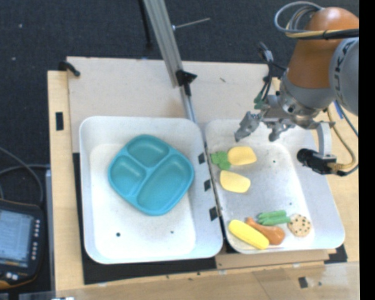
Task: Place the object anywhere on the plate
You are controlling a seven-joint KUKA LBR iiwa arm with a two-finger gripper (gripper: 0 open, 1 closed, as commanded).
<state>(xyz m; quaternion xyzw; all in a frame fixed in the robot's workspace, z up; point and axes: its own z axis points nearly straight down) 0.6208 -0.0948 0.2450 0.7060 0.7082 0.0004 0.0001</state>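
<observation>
Overhead, unlabelled blue plate [151,174], open end effector [260,129] above yellow pineapple toy [236,157]

My arm [322,42] reaches in from the right, its orange band riding high above the grey wrist. My gripper [261,129] hangs below that wrist, tilted down and to the left. My two fingers [245,127] stand apart (a clear gap shows between them), with nothing held between them.

A pale wooden bench [122,86] stands on dark carpet [50,17], with a slanted aluminium post [162,30] rising behind.
</observation>
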